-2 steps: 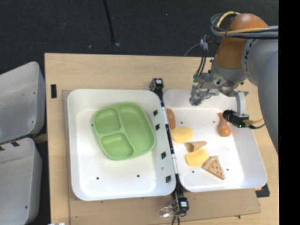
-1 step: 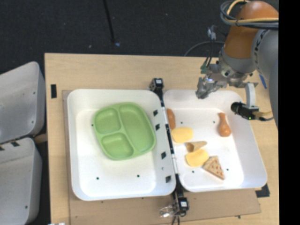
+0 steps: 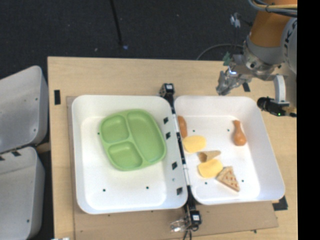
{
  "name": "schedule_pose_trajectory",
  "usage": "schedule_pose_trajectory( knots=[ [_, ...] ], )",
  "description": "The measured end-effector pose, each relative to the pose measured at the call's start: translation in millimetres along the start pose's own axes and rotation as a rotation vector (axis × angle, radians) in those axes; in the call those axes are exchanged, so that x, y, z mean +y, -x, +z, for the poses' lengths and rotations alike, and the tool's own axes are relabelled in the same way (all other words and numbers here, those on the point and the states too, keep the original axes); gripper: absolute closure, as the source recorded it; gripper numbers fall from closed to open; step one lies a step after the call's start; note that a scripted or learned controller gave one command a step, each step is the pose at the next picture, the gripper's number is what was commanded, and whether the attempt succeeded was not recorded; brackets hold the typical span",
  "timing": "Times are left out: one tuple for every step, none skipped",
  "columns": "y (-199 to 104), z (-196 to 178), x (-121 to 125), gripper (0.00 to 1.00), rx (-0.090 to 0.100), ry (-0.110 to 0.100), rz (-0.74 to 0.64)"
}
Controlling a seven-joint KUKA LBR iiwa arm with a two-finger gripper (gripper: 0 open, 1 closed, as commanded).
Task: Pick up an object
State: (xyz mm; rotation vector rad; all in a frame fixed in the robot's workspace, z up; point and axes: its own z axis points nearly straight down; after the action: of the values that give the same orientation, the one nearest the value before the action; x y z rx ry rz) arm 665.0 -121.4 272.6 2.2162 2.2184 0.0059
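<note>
Right bin (image 3: 250,109) back rim: tool (image 3: 226,82) hovers just beyond; finger state unclear.

A wooden bench (image 3: 125,74) stands on dark floor (image 3: 75,19), with pale grey furniture (image 3: 20,109) just beside it.

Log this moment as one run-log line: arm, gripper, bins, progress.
arm: above right bin's far edge | gripper: nothing seen held | left bin: green divided plate | right bin: six food pieces incl. drumstick, pizza slice | pick: not started
</note>
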Motion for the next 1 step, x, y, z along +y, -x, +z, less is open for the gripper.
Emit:
schedule_pose_trajectory(
  knots=[
    [-45.5,15.4,-23.4,1.0,0.001,-0.008,-0.003]
  ],
)
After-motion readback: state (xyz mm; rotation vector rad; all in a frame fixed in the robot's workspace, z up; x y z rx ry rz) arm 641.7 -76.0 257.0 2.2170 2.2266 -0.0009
